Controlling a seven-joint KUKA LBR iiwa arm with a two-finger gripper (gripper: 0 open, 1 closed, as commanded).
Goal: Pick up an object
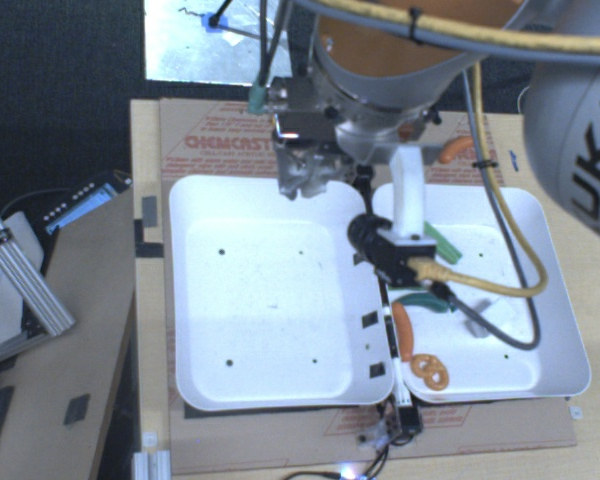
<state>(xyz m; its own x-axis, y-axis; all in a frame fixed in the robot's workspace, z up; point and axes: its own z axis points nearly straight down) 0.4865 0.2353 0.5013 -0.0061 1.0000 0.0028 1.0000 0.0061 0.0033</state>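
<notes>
Reading CHEMCAST, cardboard [220, 140], arm lettered UK

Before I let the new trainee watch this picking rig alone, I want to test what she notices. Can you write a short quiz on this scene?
1. True or false: the pretzel-shaped piece lies in the left bin.
2. Which thing lies closest to the pretzel-shaped piece? A) the orange carrot-like stick B) the green block C) the grey piece
3. Fill in: the yellow cable hangs over the ____ bin.

Key: 1 false, it lies in the right bin, near its front edge. 2 A. 3 right.
</notes>
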